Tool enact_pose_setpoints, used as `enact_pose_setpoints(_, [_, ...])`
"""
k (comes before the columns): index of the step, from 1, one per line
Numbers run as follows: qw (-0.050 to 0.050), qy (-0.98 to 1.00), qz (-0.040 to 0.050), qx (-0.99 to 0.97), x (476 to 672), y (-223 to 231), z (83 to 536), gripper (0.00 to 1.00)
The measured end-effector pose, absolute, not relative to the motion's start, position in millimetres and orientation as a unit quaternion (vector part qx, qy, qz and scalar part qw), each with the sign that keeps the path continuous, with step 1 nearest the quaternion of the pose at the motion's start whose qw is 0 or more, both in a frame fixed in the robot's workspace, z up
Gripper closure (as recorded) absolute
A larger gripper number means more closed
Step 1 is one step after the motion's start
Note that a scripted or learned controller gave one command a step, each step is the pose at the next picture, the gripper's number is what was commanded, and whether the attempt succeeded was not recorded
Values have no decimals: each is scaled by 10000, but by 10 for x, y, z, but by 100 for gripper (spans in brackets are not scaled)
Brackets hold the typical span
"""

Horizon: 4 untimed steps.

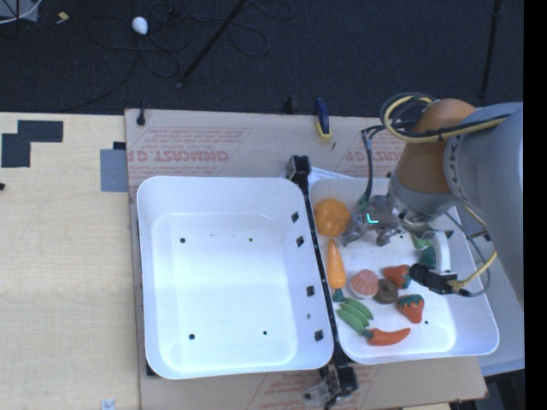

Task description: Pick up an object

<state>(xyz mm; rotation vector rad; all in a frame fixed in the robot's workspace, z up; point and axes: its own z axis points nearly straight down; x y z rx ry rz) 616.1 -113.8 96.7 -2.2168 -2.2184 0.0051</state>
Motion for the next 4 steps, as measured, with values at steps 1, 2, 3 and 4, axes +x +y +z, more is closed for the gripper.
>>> enact_pose_setpoints(1, [98,-7067,60,-7074,6403,-829,847,0])
enact_pose_setpoints(2, [82,-7065,57,-7076,6398,-825,849,0])
enact_pose_setpoints(3, [81,-7068,60,-7073,6398,-830,849,0])
enact_pose_setpoints(4, [82,-7072,61,-7069,6398,-824,849,0])
